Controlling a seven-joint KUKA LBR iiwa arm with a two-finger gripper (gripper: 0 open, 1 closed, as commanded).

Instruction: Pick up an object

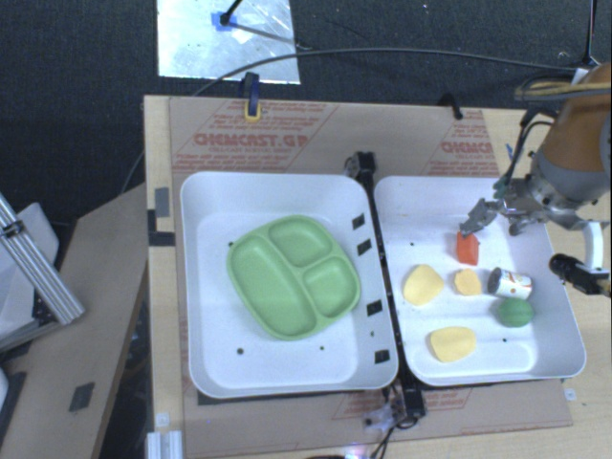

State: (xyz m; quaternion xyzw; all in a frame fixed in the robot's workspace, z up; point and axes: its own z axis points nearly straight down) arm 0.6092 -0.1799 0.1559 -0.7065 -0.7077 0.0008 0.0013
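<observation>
A: Bench holds two shallow white bins side by side. Left white bin (206, 256) carries one pale green plastic tray with three compartments (292, 275), lying flat near the middle, tilted a little against the bin's edges.

B: And the right white bin (555, 352)?

A: Five small things, loosely clustered. Small orange-red block (467, 248) sits uppermost. Below it, a small yellow lump (468, 282), with a larger pale yellow rounded piece (423, 285) to its left. A white cylinder with a red band (510, 282) lies on its side to the right of the small lump, and a green round object (515, 313) is just below that cylinder, close or touching, can't tell which. A yellow oval piece (452, 343) lies lowest, apart from the rest.

B: Arm?

A: Grey arm with orange band (579, 142) comes in from the right. The two-finger gripper (475, 221) hangs just above the orange-red block, fingers spread apart, nothing between them.

B: Anything in the way?

A: The block has free space on its left and right; the small yellow lump sits near below it. Black clips (368, 247) line the seam between the bins, well left of the block. Cardboard sheet with red print (287, 132) lies under both bins
</observation>
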